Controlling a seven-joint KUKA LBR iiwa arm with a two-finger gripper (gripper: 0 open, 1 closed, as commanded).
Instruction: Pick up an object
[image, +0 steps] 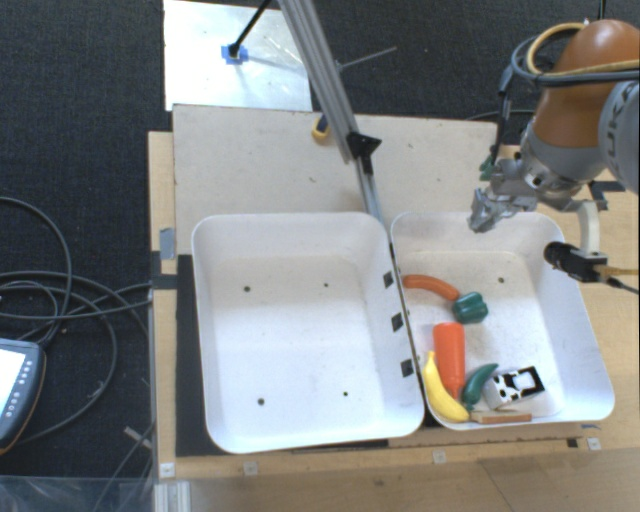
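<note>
Item 1, gripper (487, 214): hangs over the far rim of the right bin (582, 340), up at its back edge; nothing sits between it and the bin floor that I can see, and from this angle I cannot tell how the claw stands, so I log that as unknown

Item 2, candidates for the pick, all in the right bin's near-left part, well apart from the gripper:
- orange sausage-shaped piece (428, 286), lying curved, one end touching the green pepper (470, 308)
- orange carrot (450, 358), lying lengthways, just beside the yellow banana (440, 388)
- dark green piece (478, 383), leaning against the carrot's near end
- black-and-white block (518, 384) near the front wall, with a thin brown strip (502, 418) at the rim

Item 3, left bin (300, 330): bare floor on view

Item 4, risks as I judge them: the pieces are crowded, so a descent onto the carrot may catch the banana too, or push both against the divider wall; the rounded pepper may roll out of a pinch; anything close to the front wall leaves little room for a finger on that side
</note>
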